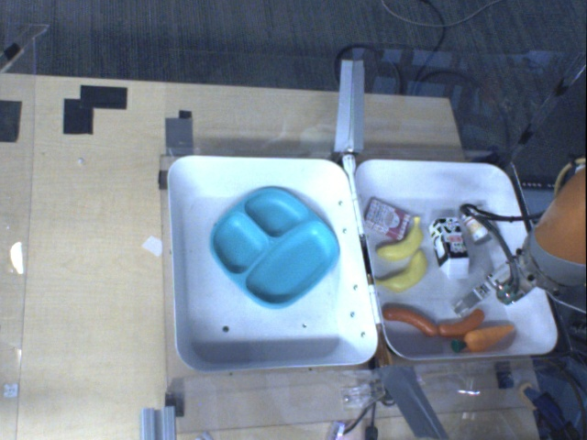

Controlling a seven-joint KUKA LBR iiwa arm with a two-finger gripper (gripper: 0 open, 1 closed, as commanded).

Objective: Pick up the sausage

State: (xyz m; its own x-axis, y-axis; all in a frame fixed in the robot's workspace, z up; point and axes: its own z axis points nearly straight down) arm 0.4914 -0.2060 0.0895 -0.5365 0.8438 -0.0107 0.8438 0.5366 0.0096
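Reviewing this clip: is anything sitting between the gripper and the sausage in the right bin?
Nothing visible does. The gripper hangs over the right bin, just above and right of the sausage. A carrot lies beside the sausage's right end, which could crowd a grasp there.

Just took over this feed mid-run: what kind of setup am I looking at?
Most likely a robot picking test bench in a lab. Two white bins sit on a wooden bench, toy food such as a sausage and bananas lies in the right one, and loose cables run behind.
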